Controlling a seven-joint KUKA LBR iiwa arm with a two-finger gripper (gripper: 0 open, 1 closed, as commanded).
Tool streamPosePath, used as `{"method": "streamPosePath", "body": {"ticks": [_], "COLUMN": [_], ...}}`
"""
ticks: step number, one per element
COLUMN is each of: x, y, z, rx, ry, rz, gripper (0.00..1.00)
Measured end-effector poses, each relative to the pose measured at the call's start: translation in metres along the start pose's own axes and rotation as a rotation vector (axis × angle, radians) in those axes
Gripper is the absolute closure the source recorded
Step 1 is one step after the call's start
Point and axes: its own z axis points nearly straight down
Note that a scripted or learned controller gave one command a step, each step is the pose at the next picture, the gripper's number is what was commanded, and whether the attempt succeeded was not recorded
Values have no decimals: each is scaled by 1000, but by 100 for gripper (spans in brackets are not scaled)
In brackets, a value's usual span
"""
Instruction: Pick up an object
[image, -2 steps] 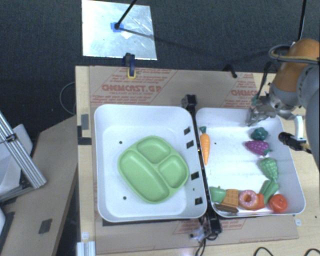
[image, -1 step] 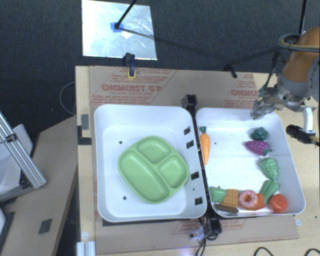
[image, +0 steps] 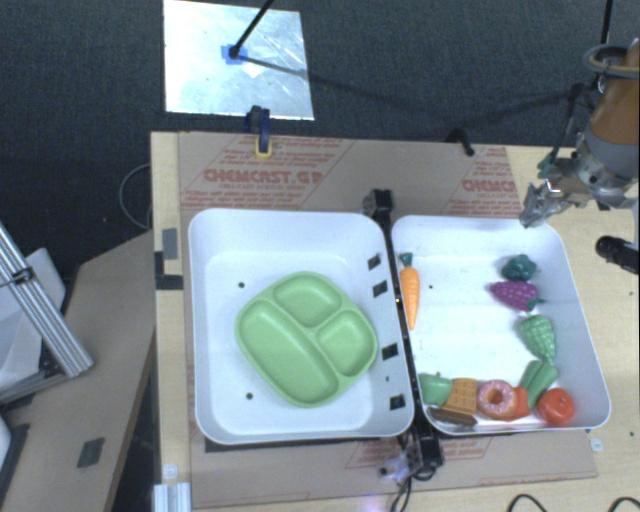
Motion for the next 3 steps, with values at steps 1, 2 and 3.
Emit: {"method": "streamPosePath", "body": {"ticks": [1,2,3], "x": [0,48,99], "y": [1,-11,-11], "z": [-26,-26,-17], "rx": [1,5,6], "ry": [1,3,4], "rz": [-3,-8,-9], "gripper": [100,100,100]}}
